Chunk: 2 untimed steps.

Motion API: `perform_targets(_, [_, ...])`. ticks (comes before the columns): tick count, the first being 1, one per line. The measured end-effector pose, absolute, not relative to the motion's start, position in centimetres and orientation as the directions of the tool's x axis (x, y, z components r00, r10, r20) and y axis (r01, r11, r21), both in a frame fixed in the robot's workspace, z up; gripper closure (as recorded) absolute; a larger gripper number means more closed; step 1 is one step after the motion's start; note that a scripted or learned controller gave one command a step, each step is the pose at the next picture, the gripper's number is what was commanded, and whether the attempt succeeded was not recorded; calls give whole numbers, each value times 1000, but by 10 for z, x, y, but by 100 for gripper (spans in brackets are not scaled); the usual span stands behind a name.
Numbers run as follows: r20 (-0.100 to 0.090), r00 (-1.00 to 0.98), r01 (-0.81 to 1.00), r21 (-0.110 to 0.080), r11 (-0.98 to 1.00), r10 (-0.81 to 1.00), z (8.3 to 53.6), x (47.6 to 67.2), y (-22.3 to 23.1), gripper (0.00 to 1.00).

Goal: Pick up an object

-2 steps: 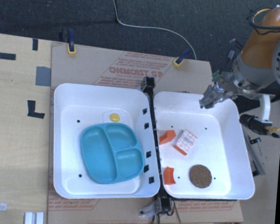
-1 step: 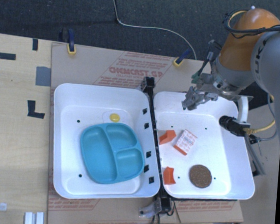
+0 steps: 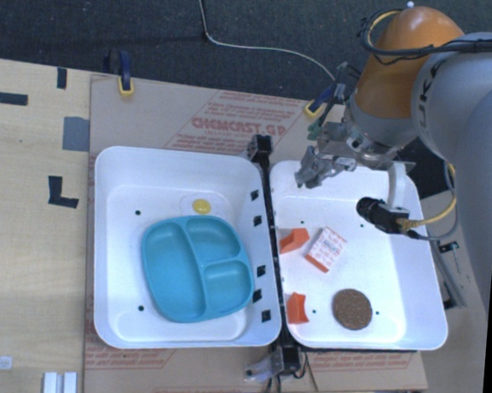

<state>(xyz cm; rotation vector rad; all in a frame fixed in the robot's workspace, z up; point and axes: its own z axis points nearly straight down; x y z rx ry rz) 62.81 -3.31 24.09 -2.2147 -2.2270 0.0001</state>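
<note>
Camera view: arm (image 3: 445,72) comes in from the right, orange band above the wrist, gripper (image 3: 309,175) hanging over the back-left corner of the right bin (image 3: 417,292), near the divider between the bins. Nothing visible between the fingers; can't tell how wide they stand from this angle. Right bin contents: orange block (image 3: 293,240) near the left wall, small white-and-red box (image 3: 325,249) just beside it, second orange piece (image 3: 296,308) near the front-left corner, brown disc (image 3: 352,308) toward the front. All sit apart from the gripper. Left bin (image 3: 115,223) holds a blue divided plate (image 3: 197,267), with a small yellow item (image 3: 201,205) behind it.
</note>
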Motion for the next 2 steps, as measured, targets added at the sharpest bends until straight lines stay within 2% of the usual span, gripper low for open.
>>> perform_targets(1, [1, -6, 1000, -3, 6, 1000, 236, 618, 23, 100])
perform_targets(2, [0, -6, 1000, -3, 6, 1000, 222, 624, 72, 100])
